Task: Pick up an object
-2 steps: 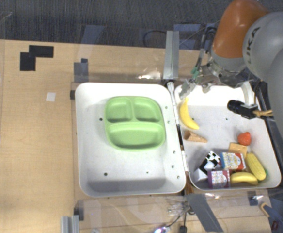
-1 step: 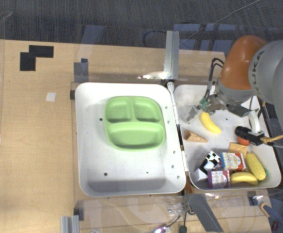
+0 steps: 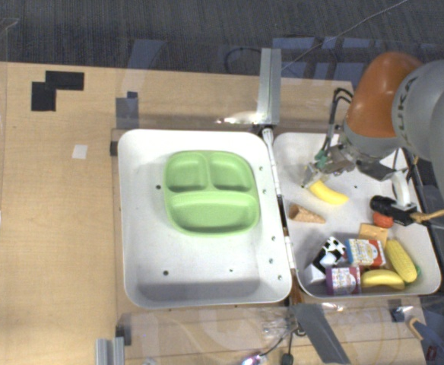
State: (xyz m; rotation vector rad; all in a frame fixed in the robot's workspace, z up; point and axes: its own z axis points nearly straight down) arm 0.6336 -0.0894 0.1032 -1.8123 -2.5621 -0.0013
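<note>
- The gripper [image 3: 318,167] hangs low in the right bin [image 3: 294,147], near that bin's upper left part; from here I cannot tell whether the jaws are spread or closed, and nothing is visibly caught between them
- The likeliest target is the yellow banana [image 3: 328,193], lying flat on the bin floor just below the gripper tip, its near end just beside or touching the tip; which of the two I cannot make out
- The arm [image 3: 404,105] bends in from the right with its orange band [image 3: 378,90] over the bin's upper right part, presumably so the wrist can come down steeply on a low object
- Just beside the banana, toward the divider, lies a tan wedge [image 3: 307,215], close enough that a sideways nudge could shift it
- Most other items crowd the lower right corner: a corn cob [image 3: 401,259], a second banana [image 3: 382,280], a small printed box [image 3: 364,252] and a purple can [image 3: 343,280], well apart from the gripper
- The left bin [image 3: 142,226] holds a green divided plate [image 3: 209,191], lying flat near the middle
- Judged from this, the pick is at the approach stage and not yet done
</note>
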